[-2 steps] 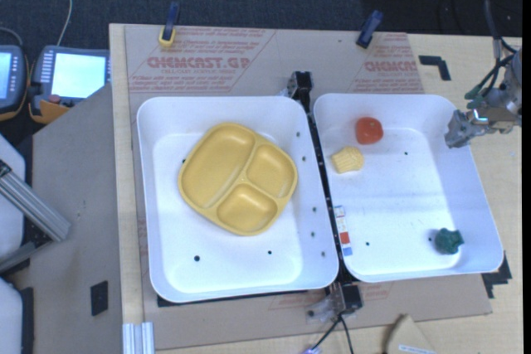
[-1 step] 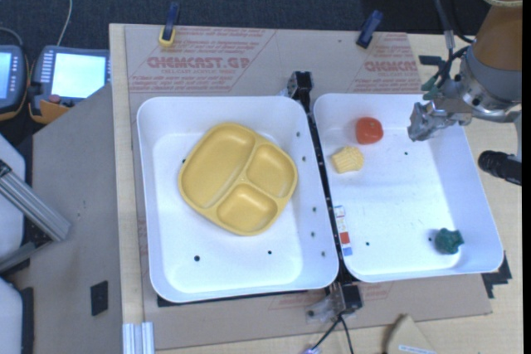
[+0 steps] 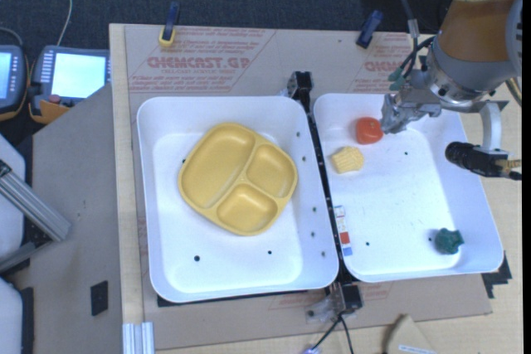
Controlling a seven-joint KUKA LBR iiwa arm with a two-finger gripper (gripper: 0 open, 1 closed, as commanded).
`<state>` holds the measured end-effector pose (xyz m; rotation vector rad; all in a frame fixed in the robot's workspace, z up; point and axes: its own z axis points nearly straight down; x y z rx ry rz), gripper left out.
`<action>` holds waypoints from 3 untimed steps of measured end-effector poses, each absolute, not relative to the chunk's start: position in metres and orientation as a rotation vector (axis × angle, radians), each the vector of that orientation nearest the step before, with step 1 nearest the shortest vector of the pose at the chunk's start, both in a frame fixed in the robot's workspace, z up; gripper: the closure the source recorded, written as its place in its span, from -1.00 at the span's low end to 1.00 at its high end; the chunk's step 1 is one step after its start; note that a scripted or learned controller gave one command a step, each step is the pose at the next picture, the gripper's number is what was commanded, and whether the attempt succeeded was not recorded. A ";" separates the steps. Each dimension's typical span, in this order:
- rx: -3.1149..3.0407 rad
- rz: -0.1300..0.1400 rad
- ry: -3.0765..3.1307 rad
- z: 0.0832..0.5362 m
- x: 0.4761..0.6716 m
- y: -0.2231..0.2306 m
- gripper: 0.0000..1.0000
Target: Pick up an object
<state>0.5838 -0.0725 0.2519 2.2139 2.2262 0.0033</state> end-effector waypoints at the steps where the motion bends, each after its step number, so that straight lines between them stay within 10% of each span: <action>1: 2.215 0.002 2.225 0.247 0.595 -0.031 1.00; 3: 2.214 0.005 2.227 0.240 0.610 0.075 1.00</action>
